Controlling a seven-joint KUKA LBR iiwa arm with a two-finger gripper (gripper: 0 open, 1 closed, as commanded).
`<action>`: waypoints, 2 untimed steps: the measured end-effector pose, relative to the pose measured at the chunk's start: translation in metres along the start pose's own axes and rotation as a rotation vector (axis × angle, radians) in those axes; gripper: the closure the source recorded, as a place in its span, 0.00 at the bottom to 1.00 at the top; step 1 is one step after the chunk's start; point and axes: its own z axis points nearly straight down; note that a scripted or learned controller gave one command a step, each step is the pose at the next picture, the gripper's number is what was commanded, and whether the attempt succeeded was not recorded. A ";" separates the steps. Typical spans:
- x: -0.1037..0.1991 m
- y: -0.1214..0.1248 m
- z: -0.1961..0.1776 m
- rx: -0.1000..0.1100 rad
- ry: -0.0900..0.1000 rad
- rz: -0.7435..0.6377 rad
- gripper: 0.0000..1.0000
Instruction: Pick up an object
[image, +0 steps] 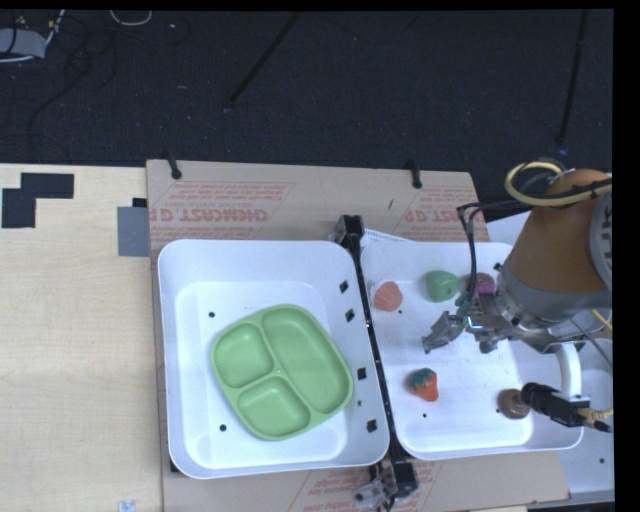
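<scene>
Camera view, right bin (470, 440): gripper (462, 333) low over bin floor, fingers spread, nothing between them. Arm hiding bin's right side; purple item (485, 284) half covered, brown item (514, 404) hard to identify. Strawberry toy (424, 383) just below-left of gripper, apart, long axis roughly vertical, green cap up. Orange piece (388, 296), green piece (440, 285) near upper wall. Green divided plate (281, 371) in left bin (190, 300).

Single fixed camera, overhead, slanted onto bins (180, 300).
</scene>
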 end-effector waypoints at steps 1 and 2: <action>0.004 0.004 0.045 0.000 0.000 0.000 0.00; 0.002 0.005 0.033 -0.002 0.000 0.007 1.00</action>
